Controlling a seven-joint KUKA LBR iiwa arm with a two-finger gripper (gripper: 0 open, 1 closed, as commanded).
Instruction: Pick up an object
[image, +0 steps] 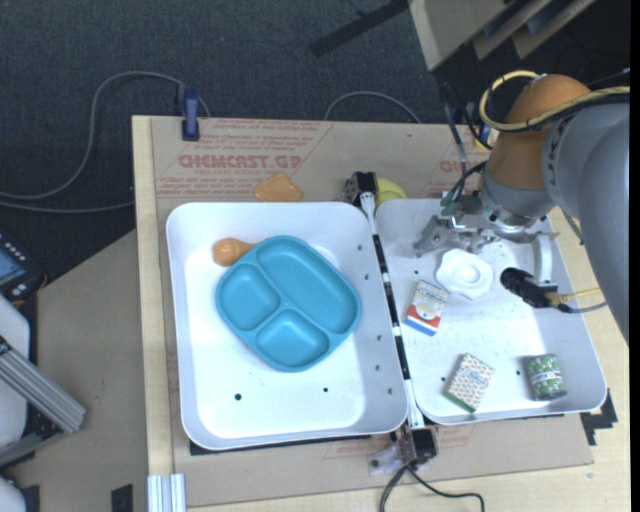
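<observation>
We see the arm (575, 130) reaching in from the right over the far part of the right bin (590, 385). Its gripper (470, 228) hangs low there, just beyond a white cup (465, 273); we cannot tell how its jaws stand. The left bin (200, 380) holds a blue tray (287, 300) with an orange lump (230, 250) at its far left. Nearer in the right bin lie a carton (427, 307), a patterned box (468, 381) and a green can (545, 376).

A sky-blue divided plate (287, 301) sits in a white bin (190, 330); nearby things include a red, white and blue carton (427, 306) and a green-patterned can (545, 376).
</observation>
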